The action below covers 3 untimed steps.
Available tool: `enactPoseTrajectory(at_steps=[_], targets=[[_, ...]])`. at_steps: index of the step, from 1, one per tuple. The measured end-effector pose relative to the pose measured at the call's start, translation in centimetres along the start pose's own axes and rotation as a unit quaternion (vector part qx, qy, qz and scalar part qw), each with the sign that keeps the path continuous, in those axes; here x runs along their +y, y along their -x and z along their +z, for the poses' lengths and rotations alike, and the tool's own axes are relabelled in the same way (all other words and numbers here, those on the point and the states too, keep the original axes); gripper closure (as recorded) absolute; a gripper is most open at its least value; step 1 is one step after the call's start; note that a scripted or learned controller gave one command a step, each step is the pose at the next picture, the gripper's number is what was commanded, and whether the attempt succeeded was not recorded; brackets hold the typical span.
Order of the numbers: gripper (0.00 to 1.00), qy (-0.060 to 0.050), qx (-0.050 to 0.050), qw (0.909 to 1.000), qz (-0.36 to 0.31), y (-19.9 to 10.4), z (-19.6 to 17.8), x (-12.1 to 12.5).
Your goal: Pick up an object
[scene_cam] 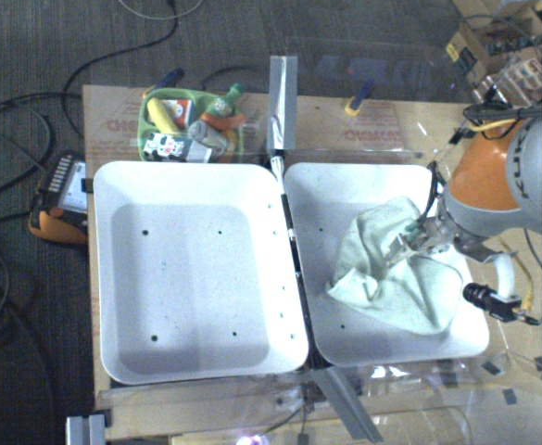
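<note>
Cardboard-topped bench [382, 123], two white bins, pale green cloth [382, 267] bunched in right bin [345, 341], hand [417, 241] down on it, can't tell its grip

I see the counter [382, 123], a brown board, carrying two shallow white bins side by side, the left bin [104, 248] touching the right bin [319, 248]. Behind the left bin sits a green basket [146, 123] of small items. Behind the right bin lies a yellow-and-blue clamp [358, 100].
</note>
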<state>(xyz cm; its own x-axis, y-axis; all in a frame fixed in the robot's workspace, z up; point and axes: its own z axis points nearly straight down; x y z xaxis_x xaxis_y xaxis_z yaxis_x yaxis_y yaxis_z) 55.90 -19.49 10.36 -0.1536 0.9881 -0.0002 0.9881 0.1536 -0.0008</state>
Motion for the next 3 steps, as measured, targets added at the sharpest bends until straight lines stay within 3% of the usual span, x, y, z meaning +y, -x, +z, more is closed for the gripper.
enactPoseTrajectory(at_steps=[1,2,3], targets=[[1.0,-0.001,0.001,0.9996,-0.026,-5.9,0.1,-0.3],[1.0,-0.001,-0.001,0.9999,0.016,-8.1,-9.5,4.0],[0.0,-0.001,-0.001,0.9999,0.016,-8.1,-9.5,4.0]])
